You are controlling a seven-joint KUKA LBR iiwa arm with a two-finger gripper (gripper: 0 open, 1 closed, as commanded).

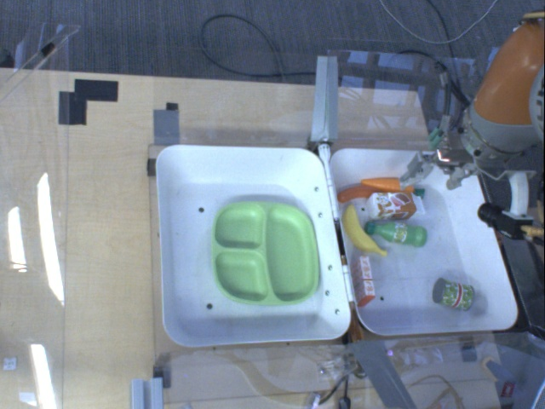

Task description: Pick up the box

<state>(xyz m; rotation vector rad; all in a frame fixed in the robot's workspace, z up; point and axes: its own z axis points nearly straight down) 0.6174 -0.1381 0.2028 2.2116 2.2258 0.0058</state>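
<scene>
The arm (511, 83) is cut off at the right edge, and the labels on the box (364, 280) and can (453, 294) are too small to read.

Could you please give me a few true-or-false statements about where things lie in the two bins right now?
1. The green divided plate lies in the left bin. True.
2. The banana lies in the left bin. False: it is in the right bin, near the divider.
3. The gripper holds the box. False: the gripper hovers over the right bin's far edge, and the box lies by the near left wall.
4. The can lies apart from the green bottle. True.
</scene>
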